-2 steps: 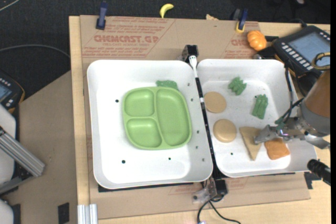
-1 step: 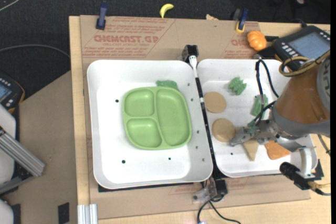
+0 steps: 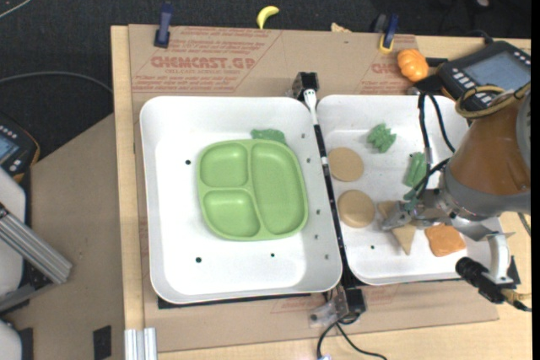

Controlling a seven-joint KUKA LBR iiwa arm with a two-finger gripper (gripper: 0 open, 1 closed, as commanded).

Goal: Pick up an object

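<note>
Gripper [image 3: 396, 219] low in right bin [image 3: 371, 270], beside a tan wedge [image 3: 407, 240] and orange block [image 3: 445, 240]; finger state can't tell. Just left: two flat tan discs [image 3: 355, 208], [image 3: 345, 164]. Farther back: crinkly green pieces [image 3: 414, 169], [image 3: 380, 137]. Left bin [image 3: 169, 181]: smooth green three-compartment plate [image 3: 251, 188], small green scrap [image 3: 268, 135] at its far rim.

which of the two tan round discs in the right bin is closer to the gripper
The lower tan disc, lying just left of the gripper. The upper tan disc lies farther up the bin, by the divider.
</note>
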